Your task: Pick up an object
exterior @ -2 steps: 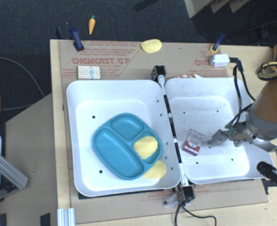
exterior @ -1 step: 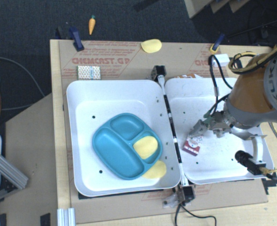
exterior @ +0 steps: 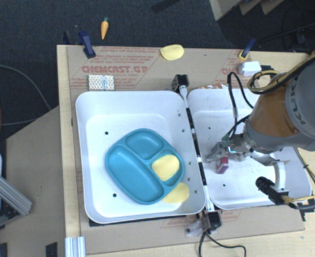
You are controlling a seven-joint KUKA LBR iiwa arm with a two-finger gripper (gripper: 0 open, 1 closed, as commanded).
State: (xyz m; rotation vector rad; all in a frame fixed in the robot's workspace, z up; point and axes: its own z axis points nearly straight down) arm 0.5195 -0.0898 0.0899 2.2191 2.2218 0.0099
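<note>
the gripper (exterior: 222,157) is lowered into the right shallow white bin (exterior: 286,194), seemingly clamped on a small dark red object (exterior: 222,166), probably for lifting.

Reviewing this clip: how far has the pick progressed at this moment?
Done: the arm has reached into the right bin, with the end effector low over its floor. In hand: a small reddish object sits right at the end effector, but whether it is gripped is unclear. Left: a confirmed grasp and lift. The blue divided tray with its yellow piece lies untouched in the left bin.
</note>
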